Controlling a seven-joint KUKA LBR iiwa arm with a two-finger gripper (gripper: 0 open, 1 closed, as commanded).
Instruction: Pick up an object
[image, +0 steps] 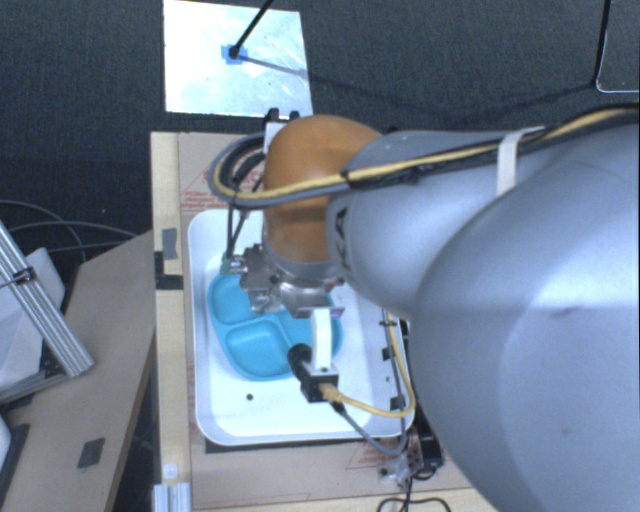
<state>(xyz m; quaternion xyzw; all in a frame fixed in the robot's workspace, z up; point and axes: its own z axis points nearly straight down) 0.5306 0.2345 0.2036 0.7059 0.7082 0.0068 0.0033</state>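
A light blue divided dish (250, 345) lies in the left white bin (215, 415), near its middle. The arm's orange band and grey wrist hang directly over the dish's far side and cover part of it. My gripper (285, 305) points down at the dish under the wrist. The bulk of the grey arm hides the whole right side of the bench.
The left bin's white floor shows in front of the dish and along its left wall. A black connector with a yellow cable (320, 388) hangs off the wrist over the bin. A silver sheet (235, 60) lies beyond the bench. Aluminium rails (40, 310) stand at left.
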